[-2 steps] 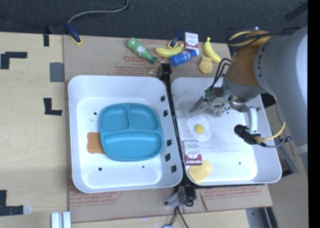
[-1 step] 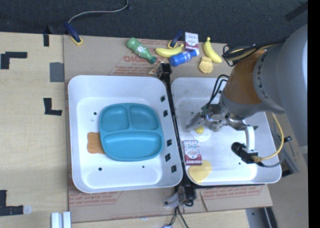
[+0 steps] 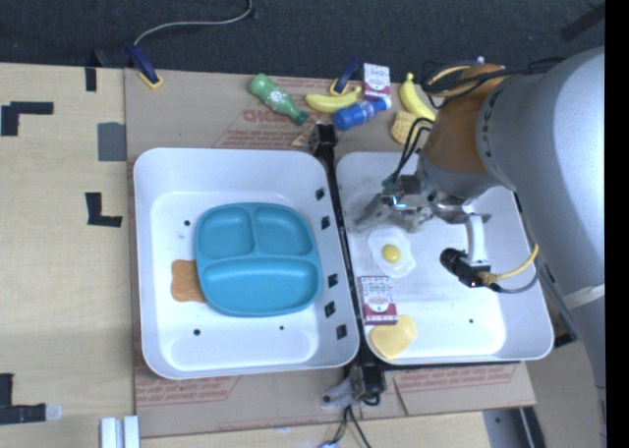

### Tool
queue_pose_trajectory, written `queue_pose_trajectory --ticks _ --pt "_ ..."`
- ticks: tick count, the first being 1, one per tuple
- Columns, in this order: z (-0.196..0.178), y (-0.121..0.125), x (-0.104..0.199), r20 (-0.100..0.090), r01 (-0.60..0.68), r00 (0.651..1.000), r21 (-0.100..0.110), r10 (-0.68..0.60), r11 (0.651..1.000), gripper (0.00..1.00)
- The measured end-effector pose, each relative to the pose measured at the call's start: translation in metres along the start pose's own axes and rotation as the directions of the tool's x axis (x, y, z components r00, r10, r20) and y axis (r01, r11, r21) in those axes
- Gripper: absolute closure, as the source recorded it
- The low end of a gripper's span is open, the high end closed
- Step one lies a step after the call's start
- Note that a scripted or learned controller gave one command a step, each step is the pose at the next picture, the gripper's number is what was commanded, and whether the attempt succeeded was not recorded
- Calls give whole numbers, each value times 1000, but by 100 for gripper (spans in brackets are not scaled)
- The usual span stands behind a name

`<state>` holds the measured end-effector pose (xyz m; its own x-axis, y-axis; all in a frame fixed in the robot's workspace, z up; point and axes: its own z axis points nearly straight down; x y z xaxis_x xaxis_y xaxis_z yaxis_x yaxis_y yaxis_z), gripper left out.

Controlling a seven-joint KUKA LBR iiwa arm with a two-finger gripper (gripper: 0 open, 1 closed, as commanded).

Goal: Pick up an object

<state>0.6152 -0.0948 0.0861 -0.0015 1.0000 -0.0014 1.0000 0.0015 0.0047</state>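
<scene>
The pincer [image 3: 385, 203] hung low in the right bin [image 3: 511, 333]; whether it gripped anything could not be told. A fried egg [image 3: 391, 253] lay just below it. Nearer the front, a small carton [image 3: 377, 300] lay with its long axis front-to-back.

Blue plate [image 3: 257, 259] (white bins [image 3: 157, 240])

Arm [image 3: 565, 141]: bulky grey casing, orange band [image 3: 457, 137] above wrist. Yellow cable [image 3: 447, 75] loops above band; metal gripper [image 3: 393, 205] just below band, black fitting nearby.
</scene>
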Motion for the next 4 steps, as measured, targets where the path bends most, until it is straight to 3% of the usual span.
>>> queue_pose_trajectory --ticks 1,2,3,4 --pt "-1 -26 -10 1 0 1000 0 0 1000 0" --pt "-12 -25 -11 2 -1 1000 -4 1 1000 100" --pt "-12 -25 -11 2 -1 1000 -4 1 1000 0" --pt "1 54 -4 0 0 1000 2 0 1000 0"
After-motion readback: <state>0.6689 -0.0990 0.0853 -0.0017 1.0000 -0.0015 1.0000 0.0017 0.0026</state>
